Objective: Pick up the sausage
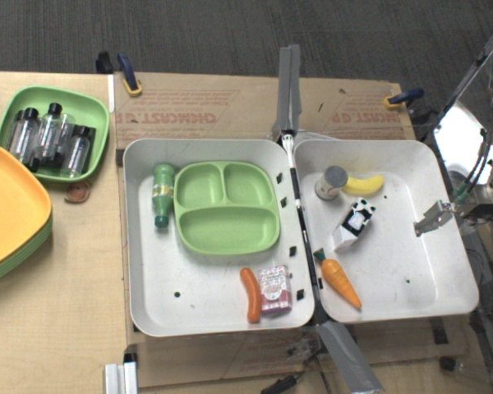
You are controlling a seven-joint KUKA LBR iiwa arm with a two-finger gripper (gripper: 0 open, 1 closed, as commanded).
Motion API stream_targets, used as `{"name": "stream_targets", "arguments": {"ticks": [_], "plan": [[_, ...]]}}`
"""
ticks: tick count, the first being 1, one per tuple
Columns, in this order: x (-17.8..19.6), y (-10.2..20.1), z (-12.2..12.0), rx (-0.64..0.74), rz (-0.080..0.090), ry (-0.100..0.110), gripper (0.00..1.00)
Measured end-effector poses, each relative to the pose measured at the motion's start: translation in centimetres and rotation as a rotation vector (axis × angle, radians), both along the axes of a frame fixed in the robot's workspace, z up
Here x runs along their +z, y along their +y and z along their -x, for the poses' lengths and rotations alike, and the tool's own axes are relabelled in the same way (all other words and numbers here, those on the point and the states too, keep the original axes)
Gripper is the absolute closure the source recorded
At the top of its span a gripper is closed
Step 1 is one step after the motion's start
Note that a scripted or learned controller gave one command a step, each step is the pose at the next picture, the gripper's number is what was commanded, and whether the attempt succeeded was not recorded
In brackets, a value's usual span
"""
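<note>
**Reaching the sausage cleanly**

We find the sausage (251, 294) in the left bin (140, 220), near its front edge, lying lengthwise from back to front with a slight lean. Right beside it, on its right and apparently touching, sits a small pink packet (274, 290). The green tray (227, 206) lies just behind it, with a green bottle (162, 194) further left.

Our gripper (435, 217) sits at the right side of the right bin (411, 277), well apart from the target; it is too small and blurred here for us to tell how it is set. The grasp has not begun, so the whole approach is ahead of us.

We judge the best line is to cross over the divider (300, 220) high, clearing the carrot (342, 283), carton (355, 220), banana (364, 185) and can (332, 180), then come down from straight above the sausage's middle. We should close across its narrow width, not along its length. The packet is the chief worry: a finger landing on it could push both away or catch the packet instead. Aiming slightly toward the sausage's rear end, where the packet no longer crowds it, may give more room.
</note>
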State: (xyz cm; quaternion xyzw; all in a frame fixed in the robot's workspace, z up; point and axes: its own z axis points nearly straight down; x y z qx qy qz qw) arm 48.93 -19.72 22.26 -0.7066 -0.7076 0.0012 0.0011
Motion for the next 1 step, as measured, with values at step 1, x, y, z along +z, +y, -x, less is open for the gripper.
{"name": "stream_targets", "arguments": {"ticks": [1], "plan": [[2.73, 0.33, -3.77, 0.482, 0.000, -0.004, 0.00]]}}
